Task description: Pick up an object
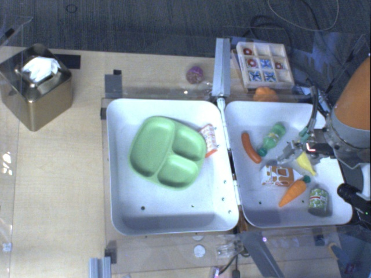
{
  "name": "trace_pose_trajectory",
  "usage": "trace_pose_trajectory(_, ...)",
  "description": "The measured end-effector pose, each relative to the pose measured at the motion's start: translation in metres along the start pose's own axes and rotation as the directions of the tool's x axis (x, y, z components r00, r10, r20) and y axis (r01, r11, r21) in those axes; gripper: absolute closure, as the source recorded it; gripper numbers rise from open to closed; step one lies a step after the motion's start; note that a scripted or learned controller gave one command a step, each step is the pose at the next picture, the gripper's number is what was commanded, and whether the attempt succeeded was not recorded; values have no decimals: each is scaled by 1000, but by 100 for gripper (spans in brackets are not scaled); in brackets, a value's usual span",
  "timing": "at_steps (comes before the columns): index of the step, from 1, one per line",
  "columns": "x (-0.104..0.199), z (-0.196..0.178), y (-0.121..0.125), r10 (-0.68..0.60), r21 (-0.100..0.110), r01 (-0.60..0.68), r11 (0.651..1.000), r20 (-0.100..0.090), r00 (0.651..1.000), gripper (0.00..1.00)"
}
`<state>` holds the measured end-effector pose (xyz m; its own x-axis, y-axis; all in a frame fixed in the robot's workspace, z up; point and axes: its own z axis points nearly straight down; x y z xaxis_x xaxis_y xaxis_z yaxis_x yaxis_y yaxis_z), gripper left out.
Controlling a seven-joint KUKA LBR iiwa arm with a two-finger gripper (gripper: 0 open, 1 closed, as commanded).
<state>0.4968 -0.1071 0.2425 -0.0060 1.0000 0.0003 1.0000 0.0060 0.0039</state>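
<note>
My gripper (294,148) hangs low over the right bin (255,213), near its right side, and stands open with nothing visibly between its fingers. A yellow toy (306,165) lies just below and right of it. Left of it lies a green bottle (271,138), with a red sausage (251,147) beside the bottle. An orange-and-white packet (276,176), a carrot (293,192) and a small green can (318,200) lie nearer the front of that bin.
The left bin (127,213) holds a green divided plate (167,151) and a small red-and-white packet (209,139). A tic-tac-toe board (264,65) and an orange object (265,94) sit behind the right bin. A brown box (36,87) stands at the far left.
</note>
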Motion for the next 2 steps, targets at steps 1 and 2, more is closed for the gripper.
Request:
trace_pose_trajectory(1,14,126,4,50,-44,-49,998,9,999,0)
trace_pose_trajectory(2,11,133,61,-31,-53,32,998,16,999,0)
